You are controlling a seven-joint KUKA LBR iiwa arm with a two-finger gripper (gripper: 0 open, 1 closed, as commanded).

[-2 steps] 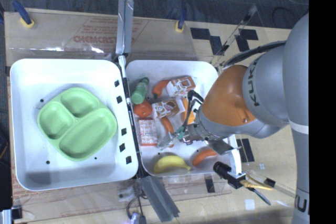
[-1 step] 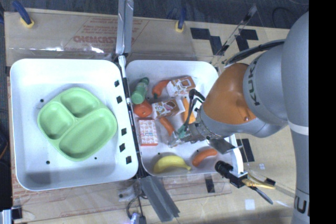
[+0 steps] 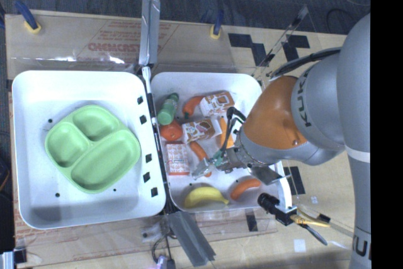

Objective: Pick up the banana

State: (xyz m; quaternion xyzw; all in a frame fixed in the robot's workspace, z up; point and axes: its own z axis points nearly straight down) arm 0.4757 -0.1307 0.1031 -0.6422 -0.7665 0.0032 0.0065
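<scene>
Arm (image 3: 302,116): grey with an orange band, reaching in from the right over the right bin.
Claw (image 3: 211,164): low inside the right bin, above the banana and apart from it; whether it is open or closed I cannot tell, and nothing shows in its grip.
Banana (image 3: 204,196): lying flat on the floor of the right bin, near the front wall, just left of an orange-red sausage-shaped piece (image 3: 244,186).
Right bin (image 3: 208,80): also holds a green bottle (image 3: 167,109), a tomato (image 3: 170,131), a carrot (image 3: 198,150), two snack packets (image 3: 211,104) and a flat red-and-white packet (image 3: 177,158).
Left bin (image 3: 38,198): holds a green three-part plate (image 3: 92,147), lying flat near its middle.
Worktop (image 3: 189,41): bears both bins side by side.
</scene>
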